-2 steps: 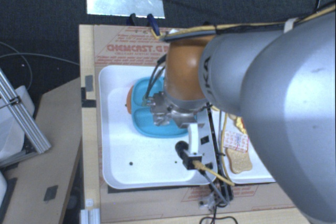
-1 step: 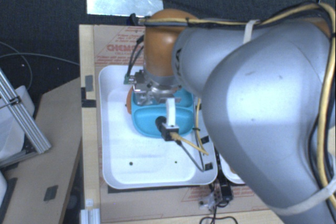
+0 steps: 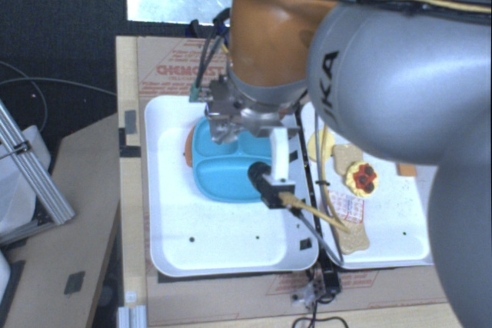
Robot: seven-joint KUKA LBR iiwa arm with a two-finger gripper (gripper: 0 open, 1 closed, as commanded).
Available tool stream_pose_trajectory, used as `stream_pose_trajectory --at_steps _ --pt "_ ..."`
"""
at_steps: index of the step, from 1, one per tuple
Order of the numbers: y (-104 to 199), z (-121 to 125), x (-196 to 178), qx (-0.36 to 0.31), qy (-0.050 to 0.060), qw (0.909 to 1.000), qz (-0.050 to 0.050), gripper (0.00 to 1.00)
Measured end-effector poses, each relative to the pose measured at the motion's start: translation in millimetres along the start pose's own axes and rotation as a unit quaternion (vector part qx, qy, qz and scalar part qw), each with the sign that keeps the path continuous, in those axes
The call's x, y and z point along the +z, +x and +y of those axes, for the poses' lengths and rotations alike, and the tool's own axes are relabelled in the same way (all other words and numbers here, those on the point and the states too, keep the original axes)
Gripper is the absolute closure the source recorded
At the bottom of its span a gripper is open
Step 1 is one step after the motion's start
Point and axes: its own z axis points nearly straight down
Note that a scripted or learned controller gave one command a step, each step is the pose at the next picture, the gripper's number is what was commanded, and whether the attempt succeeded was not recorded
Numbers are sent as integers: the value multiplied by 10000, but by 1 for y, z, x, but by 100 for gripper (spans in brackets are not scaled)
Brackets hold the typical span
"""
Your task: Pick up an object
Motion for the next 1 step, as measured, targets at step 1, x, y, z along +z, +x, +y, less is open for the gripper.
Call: stream_pose_trajectory --at_steps 1 --pt "-10 -38 -97 11 3 10000 -7 100"
